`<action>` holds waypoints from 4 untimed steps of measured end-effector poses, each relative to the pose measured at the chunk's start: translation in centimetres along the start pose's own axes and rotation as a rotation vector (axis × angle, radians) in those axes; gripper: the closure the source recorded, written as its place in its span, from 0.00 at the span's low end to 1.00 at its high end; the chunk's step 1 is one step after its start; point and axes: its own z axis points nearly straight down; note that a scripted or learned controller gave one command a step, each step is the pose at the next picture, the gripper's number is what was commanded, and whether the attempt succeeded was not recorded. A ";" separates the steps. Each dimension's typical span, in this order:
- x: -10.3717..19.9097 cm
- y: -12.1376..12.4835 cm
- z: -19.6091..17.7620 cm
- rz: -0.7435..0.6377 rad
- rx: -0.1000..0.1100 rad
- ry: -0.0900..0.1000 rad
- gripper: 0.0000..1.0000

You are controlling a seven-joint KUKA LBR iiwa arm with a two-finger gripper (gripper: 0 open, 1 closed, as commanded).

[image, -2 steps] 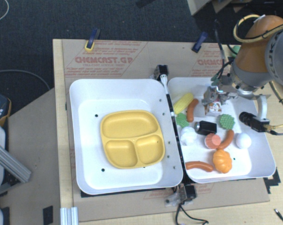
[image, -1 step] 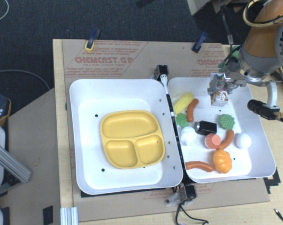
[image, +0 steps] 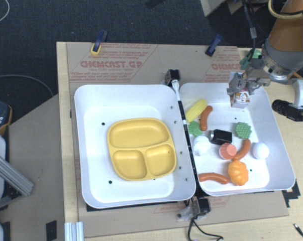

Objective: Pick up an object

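- Toy foods are lying in the right bin [image: 279, 134], lower right: orange pumpkin [image: 238, 171], sausages, white egg [image: 261, 150].
- Yellow tray [image: 141, 148] is sitting in the left bin [image: 86, 134].
- Tool [image: 240, 98] is hovering at upper right; its opening cannot be told.

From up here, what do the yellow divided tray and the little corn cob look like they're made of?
The yellow divided tray looks like moulded plastic: one even colour, rounded compartment walls, a soft matte sheen. The corn cob seems to be toy plastic too, a uniform bright yellow, though it is too small to make out any surface detail.
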 end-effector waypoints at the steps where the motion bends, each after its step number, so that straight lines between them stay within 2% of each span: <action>1: 4.1 -4.1 -0.9 -0.002 0.009 0.004 1.00; 2: 7.8 -7.5 -1.5 -0.003 0.010 0.004 1.00; 3: 11.0 -11.3 0.6 -0.001 0.013 0.004 1.00; 4: 13.7 -14.2 -0.9 -0.002 0.010 0.004 1.00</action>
